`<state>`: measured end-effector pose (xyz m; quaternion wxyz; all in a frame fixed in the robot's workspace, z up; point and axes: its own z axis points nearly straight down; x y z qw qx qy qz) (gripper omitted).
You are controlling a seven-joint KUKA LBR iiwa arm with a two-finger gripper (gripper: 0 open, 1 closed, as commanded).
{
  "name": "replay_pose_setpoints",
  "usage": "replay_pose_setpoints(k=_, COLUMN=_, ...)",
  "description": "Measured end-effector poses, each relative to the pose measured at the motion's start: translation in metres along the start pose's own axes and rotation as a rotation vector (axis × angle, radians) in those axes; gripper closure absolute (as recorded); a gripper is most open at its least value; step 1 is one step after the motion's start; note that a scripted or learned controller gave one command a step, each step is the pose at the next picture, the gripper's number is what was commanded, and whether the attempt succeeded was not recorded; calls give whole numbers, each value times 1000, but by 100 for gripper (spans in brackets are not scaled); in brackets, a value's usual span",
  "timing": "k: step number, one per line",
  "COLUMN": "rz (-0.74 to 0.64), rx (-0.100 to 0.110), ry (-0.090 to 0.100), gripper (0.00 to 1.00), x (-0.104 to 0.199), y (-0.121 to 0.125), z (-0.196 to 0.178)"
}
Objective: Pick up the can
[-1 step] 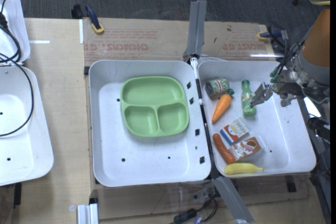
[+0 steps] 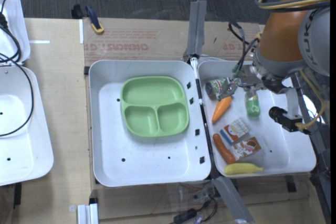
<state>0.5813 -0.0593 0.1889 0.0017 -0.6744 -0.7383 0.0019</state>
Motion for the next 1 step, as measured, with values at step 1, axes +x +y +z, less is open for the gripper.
replay_pose_setpoints(k=1, rz=-19, rx=-2, ry=-1, gripper=0, x=-22, y=-75, z=-89)
